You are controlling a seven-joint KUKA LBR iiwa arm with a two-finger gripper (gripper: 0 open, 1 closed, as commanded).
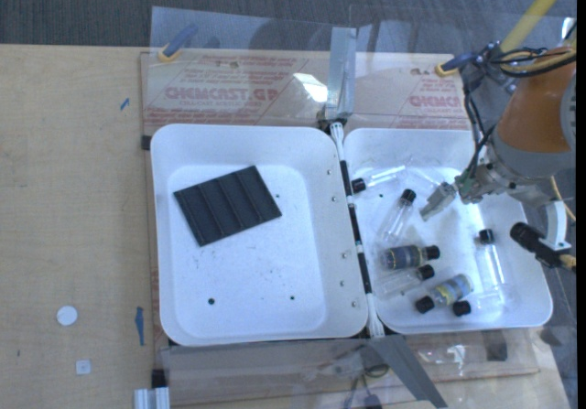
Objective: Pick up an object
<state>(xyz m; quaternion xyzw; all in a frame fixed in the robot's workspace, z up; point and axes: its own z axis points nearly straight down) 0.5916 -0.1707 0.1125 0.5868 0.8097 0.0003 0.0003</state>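
Small clear plastic vials with black caps [409, 257] are lying loose in the right white bin [536, 305], none lifted, so the pick is not done yet. Gripper [438, 200] is hanging low over the bin's far-middle; its metal fingers are looking spread, nothing between them. Nearest vial [400, 211] is sitting just left of it. Left white bin [174, 297] is holding 1 dark ribbed flat panel [227, 204].

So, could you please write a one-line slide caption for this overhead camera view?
End effector poised over right bin of small vials; left bin holds dark ribbed pad.
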